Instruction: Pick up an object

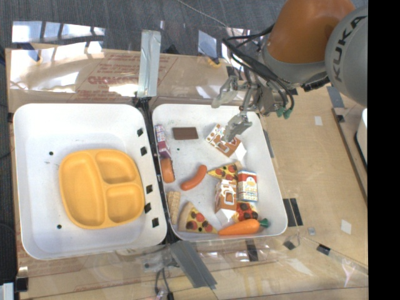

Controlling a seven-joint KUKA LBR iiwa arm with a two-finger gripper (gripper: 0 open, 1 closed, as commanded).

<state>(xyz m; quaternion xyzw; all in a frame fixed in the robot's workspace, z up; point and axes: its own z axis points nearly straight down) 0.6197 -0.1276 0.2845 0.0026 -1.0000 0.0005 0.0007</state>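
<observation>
1. Near edge of right bin (275,167): carrot (240,228) along the front wall, pizza slice (197,220) to its left, a cracker (174,200) by the divider.
2. Mid bin: small carton (247,187) and a box (225,196) packed close, 2nd pizza slice (223,171) just behind, sausage (194,177) lying loose w/ bare floor round it.
3. Left wall: a hot dog (167,169) and a dark bottle (162,139) in line.
4. Far part: brown bar (185,133), then a printed card (223,140) w/ the gripper (236,127) right at it.
5. Gripper state: can't tell — too small and dark to read.
6. Step, as I judge it: reach/descend onto the card; nothing visibly lifted.
7. Next move prob. needs a firm close on the card's edge, then a straight lift; flat thing, may slip.
8. Left bin (37,124) holds a yellow tray (100,187); not involved.
</observation>
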